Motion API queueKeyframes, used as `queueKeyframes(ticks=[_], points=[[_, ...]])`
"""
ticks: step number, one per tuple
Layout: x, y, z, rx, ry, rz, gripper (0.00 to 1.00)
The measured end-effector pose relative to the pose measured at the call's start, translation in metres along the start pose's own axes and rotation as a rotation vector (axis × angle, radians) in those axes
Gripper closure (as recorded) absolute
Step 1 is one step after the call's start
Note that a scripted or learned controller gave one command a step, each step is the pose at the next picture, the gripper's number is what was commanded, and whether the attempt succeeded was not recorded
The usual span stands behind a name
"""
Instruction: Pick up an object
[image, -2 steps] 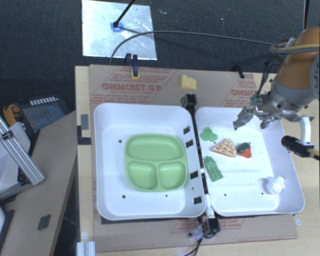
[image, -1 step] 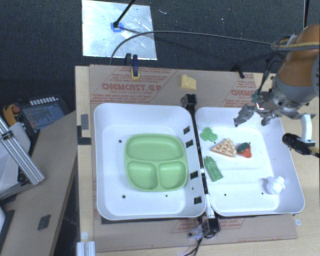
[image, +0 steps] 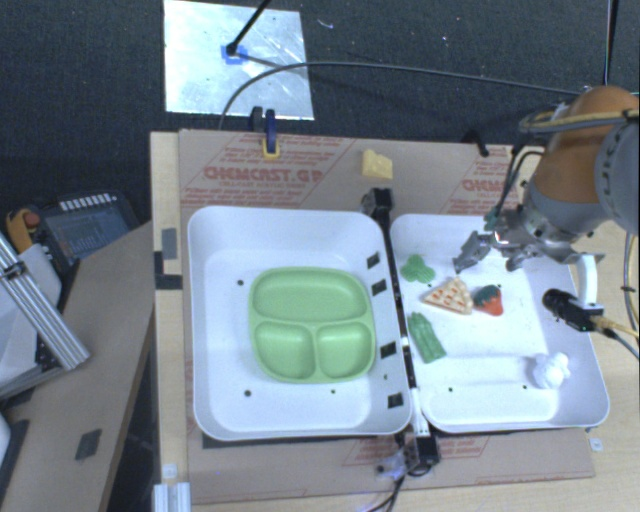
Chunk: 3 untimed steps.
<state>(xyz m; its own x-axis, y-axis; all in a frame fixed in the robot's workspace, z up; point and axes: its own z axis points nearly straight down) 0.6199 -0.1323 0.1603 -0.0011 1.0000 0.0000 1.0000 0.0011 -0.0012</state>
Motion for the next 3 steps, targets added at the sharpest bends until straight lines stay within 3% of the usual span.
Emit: queueKeyframes(ticks=[1,2,3], points=[[0.007,-0.007,0.047,0.000,0.001,0.000,0.00],[0.007,-0.003,0.071,-0.009,0.001,0.001,0.00],[0.008,0.001,0.055,-0.024,0.001,-0.001,1.00]])
